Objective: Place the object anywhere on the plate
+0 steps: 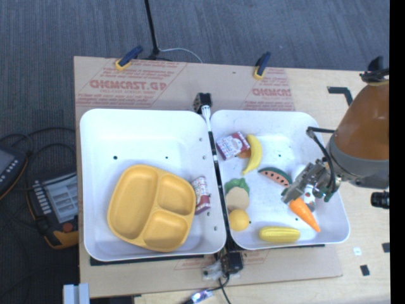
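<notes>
A yellow plate [152,206] with three compartments lies in the left bin [126,125]. A small red-and-white can [201,194] rests against its right rim. My gripper [305,192] hovers low in the right bin [297,122], just over the thick end of an orange toy carrot [305,214]. The carrot lies on the bin floor, pointing to the lower right. I see nothing lifted off the floor.
The right bin also holds a red packet [231,145], a banana [254,153], a watermelon slice [275,175], a green-and-beige toy [236,193], a lemon [238,220] and a yellow corn cob [279,234]. A ridge [214,163] divides the bins.
</notes>
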Controlling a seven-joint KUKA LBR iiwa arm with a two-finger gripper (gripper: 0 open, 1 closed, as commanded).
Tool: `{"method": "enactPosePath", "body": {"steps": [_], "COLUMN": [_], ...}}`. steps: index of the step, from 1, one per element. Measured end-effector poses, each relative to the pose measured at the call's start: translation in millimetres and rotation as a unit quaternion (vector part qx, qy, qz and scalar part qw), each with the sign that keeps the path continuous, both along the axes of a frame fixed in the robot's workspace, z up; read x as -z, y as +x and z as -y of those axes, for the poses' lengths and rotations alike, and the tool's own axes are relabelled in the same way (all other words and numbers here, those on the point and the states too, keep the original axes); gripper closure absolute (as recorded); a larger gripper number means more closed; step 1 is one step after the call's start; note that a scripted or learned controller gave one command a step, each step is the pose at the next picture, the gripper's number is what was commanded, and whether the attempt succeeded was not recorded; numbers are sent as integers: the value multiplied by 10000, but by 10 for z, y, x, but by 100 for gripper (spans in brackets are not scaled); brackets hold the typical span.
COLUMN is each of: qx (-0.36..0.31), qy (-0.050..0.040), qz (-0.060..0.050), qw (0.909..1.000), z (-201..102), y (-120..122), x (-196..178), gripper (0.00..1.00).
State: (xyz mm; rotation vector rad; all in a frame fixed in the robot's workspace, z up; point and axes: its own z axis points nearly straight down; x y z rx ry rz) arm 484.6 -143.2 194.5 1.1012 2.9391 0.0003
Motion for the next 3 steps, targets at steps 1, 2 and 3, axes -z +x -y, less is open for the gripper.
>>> {"method": "enactPosePath", "body": {"steps": [1, 2, 3], "qx": [2992, 2981, 2973], "qy": [-12, -29, -43], "qz": [1, 2, 6], "qw": [9542, 9545, 9548], "z": [84, 83, 83], "y": [128, 134, 139], "x": [-581, -662, -747], "gripper": [100, 100, 100]}}
